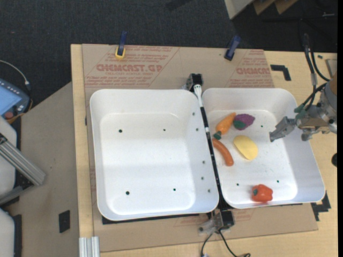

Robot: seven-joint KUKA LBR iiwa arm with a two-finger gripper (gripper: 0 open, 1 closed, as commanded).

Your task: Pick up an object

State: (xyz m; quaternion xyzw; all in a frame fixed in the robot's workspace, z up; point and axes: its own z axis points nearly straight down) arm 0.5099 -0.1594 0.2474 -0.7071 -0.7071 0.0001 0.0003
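1. Looking down at the table (161, 58), I see two shallow white bins side by side on a sheet of brown cardboard, the left bin (107, 106) and the right bin (284, 98) meeting along a dark seam.
2. My pincer (284, 128) hangs over the right bin's right edge, with a grey finger (280, 129) pointing in toward the bin's middle. I cannot tell from here whether it is open or closed, and I see nothing between its fingers.
3. Five toy foods lie in the right bin, all apart from the pincer:
   - an orange carrot (225, 123) near the bin's back left, tilted;
   - a purple piece (244, 121) touching the carrot's right side;
   - a yellow lemon-like piece (246, 147) near the bin's middle, the closest to the pincer;
   - an orange-red sausage-like piece (223, 151) along the bin's left edge, just beside the seam;
   - a red pepper (262, 193) near the bin's front edge, well apart from the others.
4. Two clamps hold the cardboard at the table's back edge, a yellow and blue clamp (121, 47) and a blue clamp (232, 47).
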